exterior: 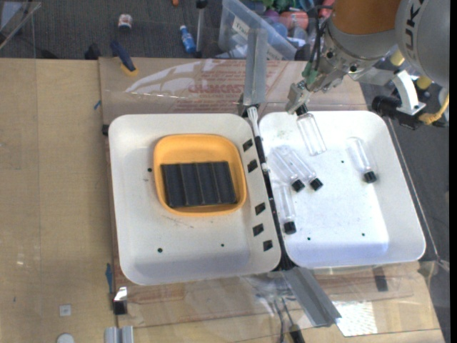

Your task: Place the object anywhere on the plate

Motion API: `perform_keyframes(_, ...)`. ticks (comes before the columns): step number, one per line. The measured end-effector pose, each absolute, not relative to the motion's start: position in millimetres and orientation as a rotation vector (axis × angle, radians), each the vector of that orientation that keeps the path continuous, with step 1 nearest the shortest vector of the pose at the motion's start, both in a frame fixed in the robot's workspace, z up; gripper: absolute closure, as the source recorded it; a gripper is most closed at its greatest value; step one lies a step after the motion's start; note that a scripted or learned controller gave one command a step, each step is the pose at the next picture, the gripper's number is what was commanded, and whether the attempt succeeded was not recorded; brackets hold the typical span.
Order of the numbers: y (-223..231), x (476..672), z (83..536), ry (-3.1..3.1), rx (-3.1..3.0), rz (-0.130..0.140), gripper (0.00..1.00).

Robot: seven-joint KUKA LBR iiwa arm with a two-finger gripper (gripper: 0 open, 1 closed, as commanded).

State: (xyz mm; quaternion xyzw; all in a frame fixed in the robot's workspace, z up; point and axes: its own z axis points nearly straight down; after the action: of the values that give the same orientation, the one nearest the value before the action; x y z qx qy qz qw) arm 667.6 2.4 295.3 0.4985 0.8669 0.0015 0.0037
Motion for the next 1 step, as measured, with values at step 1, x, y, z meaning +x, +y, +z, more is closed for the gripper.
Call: perform_keyframes(1, -11.6, 667.7, 311.7, 2.885, 1.222, 0.005, 1.00)
